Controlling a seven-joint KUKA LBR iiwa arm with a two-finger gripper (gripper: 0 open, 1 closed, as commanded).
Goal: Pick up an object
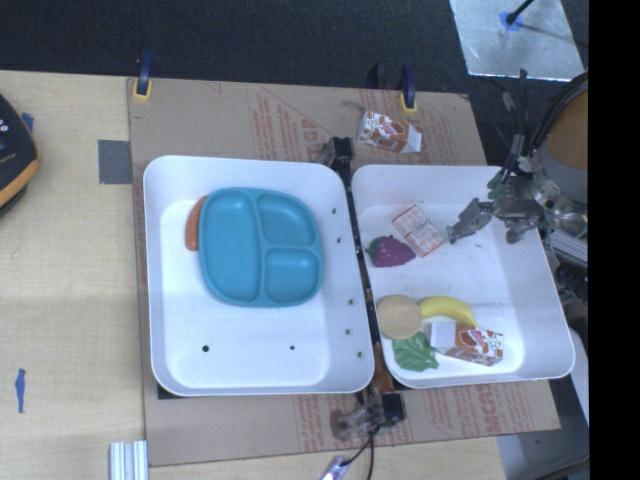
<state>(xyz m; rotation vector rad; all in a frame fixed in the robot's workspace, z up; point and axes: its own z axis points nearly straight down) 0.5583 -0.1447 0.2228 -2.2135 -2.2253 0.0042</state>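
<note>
Cardboard-covered bench is bearing two bins; gripper (pixel 470 226) is hovering empty, finger spread unclear, approaching the carton (pixel 417 230); next: descending.

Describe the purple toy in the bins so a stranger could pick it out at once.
Look in the right-hand bin, the one without the blue divided plate. Against its left wall, about halfway up, lies the bunch of purple grapes, just below and left of a small pink-and-white carton. It is the only purple thing there; the items lower down are tan, yellow, green and orange-white.
</note>
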